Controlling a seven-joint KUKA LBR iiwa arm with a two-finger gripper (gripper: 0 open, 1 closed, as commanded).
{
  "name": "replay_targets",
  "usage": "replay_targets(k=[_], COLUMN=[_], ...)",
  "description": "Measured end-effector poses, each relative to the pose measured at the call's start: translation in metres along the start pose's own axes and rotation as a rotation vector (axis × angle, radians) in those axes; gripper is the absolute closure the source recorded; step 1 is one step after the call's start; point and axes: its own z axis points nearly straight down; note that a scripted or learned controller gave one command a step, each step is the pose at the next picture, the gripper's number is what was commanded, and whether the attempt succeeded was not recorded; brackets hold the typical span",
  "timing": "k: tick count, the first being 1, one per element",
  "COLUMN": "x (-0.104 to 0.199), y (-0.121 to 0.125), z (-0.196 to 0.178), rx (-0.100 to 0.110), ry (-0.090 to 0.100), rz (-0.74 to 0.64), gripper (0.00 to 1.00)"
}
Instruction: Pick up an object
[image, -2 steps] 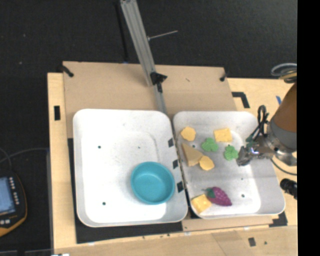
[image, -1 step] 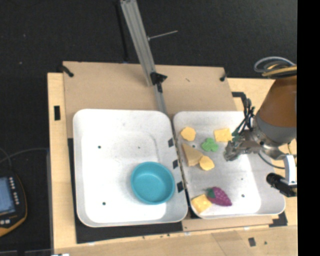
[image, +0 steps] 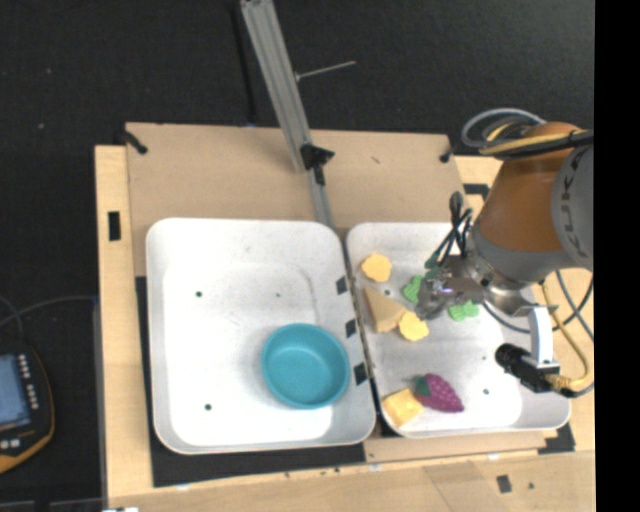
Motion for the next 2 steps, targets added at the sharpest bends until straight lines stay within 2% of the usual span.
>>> replay_targets(k=[2], x=[0.094], y=[0.035], z=[-0.011], rx=[0.002], ry=[-0.002], rz=[0.003], gripper=[1.0])
